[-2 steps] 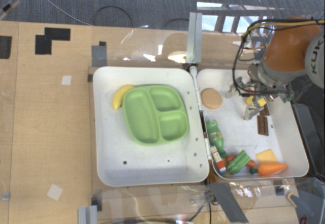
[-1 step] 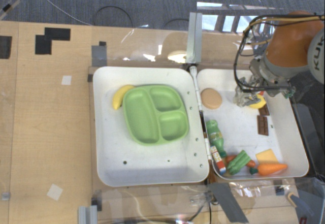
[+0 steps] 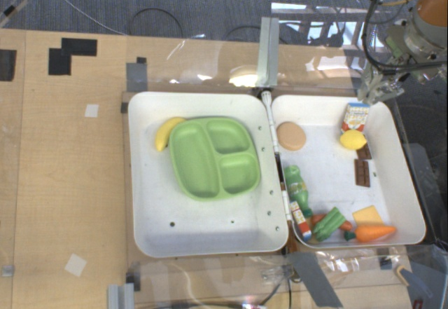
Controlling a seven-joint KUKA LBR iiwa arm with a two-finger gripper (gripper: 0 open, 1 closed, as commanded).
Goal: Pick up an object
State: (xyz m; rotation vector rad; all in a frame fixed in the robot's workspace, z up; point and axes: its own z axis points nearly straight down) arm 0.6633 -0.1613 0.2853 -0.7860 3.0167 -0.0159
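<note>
At upper right of the camera view, the end effector (image 3: 379, 90) hangs above the far corner of the right bin (image 3: 409, 181), just over a small carton (image 3: 355, 117); whether it is apart or together cannot be told. Beside the carton lies a lemon (image 3: 353, 140). Left bin (image 3: 150, 223): a green divided plate (image 3: 213, 157) touching a banana (image 3: 166, 132).

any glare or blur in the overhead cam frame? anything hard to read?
Camera view: bright glare patch on the clear panel just behind the bins; the white bins run near overexposed, with soft shadows; green tray and banana read clearly; small items piled in the right bin's near corner are hard to separate; end effector at the right bin's far edge is slightly soft.
</note>
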